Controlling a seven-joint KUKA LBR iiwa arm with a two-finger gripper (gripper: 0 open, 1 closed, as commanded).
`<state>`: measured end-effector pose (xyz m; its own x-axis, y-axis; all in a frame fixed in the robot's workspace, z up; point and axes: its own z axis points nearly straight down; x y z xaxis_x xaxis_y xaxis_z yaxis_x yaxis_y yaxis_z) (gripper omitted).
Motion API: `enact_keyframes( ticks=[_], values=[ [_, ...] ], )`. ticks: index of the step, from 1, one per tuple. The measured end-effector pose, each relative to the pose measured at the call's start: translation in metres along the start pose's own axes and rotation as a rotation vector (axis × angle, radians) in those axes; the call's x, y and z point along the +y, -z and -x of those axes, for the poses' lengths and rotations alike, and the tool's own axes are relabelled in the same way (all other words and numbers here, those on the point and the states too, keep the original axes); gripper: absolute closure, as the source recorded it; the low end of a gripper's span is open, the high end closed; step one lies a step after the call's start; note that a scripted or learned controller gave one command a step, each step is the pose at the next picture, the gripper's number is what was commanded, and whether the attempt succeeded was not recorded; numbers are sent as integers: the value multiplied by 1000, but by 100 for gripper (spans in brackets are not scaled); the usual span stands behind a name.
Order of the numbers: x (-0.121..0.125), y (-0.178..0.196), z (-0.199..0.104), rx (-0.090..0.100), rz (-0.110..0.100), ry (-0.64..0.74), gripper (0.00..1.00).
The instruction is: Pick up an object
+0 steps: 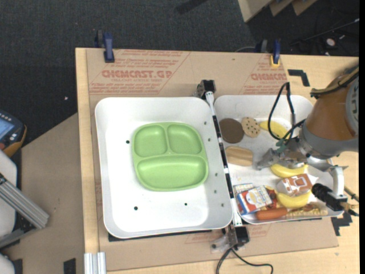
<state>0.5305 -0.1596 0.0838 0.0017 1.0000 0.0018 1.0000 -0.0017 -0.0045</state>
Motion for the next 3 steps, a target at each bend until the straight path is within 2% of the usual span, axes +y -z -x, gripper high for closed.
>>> enact_keyframes(
  ticks=[1, 2, 3],
  values=[
    [50, 109, 43, -10, 21, 2, 0],
    [74, 28, 64, -1, 3, 2, 0],
    [69, 1, 58, 9, 4, 7, 0]
  ],
)
